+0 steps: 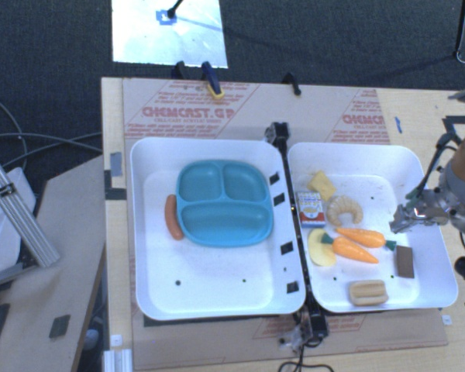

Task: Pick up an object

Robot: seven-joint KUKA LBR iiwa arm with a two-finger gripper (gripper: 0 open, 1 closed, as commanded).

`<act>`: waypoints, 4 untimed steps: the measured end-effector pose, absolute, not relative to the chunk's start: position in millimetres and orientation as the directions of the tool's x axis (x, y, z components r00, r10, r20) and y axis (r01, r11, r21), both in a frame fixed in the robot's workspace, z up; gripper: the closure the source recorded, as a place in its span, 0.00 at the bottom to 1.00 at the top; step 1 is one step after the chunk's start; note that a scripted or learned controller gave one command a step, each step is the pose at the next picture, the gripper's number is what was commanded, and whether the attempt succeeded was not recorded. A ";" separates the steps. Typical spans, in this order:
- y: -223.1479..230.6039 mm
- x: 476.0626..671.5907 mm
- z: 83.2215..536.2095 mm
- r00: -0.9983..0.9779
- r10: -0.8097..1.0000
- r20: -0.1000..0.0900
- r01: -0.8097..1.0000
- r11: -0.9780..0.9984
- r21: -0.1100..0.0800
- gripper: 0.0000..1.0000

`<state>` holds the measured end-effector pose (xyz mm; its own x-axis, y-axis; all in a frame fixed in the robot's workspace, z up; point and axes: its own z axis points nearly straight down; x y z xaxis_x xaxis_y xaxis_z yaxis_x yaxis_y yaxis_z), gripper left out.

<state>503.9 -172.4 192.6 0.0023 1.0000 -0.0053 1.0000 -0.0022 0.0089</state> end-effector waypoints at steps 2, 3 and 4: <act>-100.1 505.7 142.4 -0.009 1.000 0.003 1.000 0.009 0.001 1.00; -128.3 487.1 190.9 0.001 1.000 -0.002 1.000 -0.001 0.006 1.00; -108.3 485.0 111.2 -0.003 1.000 0.003 1.000 0.003 -0.006 1.00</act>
<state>485.0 -108.3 111.2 -0.0028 1.0000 0.0025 1.0000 0.0028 -0.0061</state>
